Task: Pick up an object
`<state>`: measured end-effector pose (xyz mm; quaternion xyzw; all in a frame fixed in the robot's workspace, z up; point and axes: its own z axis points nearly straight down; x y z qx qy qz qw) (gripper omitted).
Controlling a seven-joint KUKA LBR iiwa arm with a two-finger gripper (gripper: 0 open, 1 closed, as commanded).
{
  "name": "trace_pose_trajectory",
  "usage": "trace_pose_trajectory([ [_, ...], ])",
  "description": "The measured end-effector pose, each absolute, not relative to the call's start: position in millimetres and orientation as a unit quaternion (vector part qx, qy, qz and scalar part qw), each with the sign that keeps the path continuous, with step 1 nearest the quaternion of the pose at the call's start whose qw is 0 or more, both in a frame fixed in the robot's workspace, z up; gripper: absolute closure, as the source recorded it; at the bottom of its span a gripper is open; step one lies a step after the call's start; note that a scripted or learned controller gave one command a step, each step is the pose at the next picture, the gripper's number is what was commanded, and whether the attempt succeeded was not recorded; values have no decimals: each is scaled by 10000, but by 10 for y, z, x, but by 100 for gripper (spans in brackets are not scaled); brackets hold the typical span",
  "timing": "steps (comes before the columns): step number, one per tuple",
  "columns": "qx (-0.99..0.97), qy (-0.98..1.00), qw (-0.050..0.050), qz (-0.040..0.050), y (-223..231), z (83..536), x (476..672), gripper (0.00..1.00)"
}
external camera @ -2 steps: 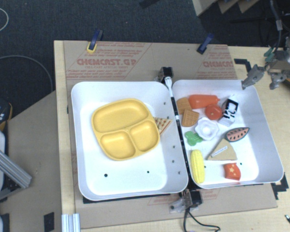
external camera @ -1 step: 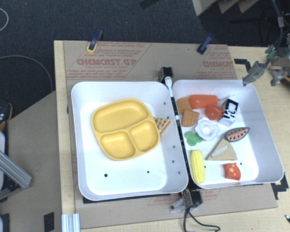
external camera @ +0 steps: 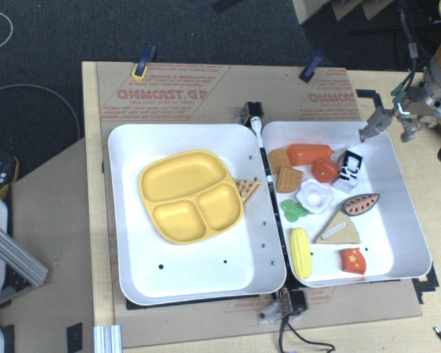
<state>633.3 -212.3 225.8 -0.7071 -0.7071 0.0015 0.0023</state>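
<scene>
A cardboard sheet (external camera: 206, 87) printed with red lettering covers the bench under two white bins. A yellow clamp (external camera: 141, 66) and a blue clamp (external camera: 310, 68) grip its far edge. Dark carpet (external camera: 95, 20) lies beyond.

Count, bench top:
- white bins: 2, left (external camera: 125, 219) and right (external camera: 404, 197)
- yellow tray (external camera: 189, 195): 1, with 3 compartments, in left bin
- waffle piece (external camera: 248, 189): 1, left bin
- right bin items, about 10: corn (external camera: 300, 252), green piece (external camera: 293, 211), white cup (external camera: 314, 195), 3 red/orange pieces; rest too small to sort
- clamps: 2, yellow (external camera: 141, 64) and blue (external camera: 310, 68)
</scene>
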Motion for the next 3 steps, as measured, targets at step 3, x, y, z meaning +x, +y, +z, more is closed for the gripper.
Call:
trace_pose_trajectory([
  [3,-7054,-7088,31,-31,-2154,853,6361,0],
])
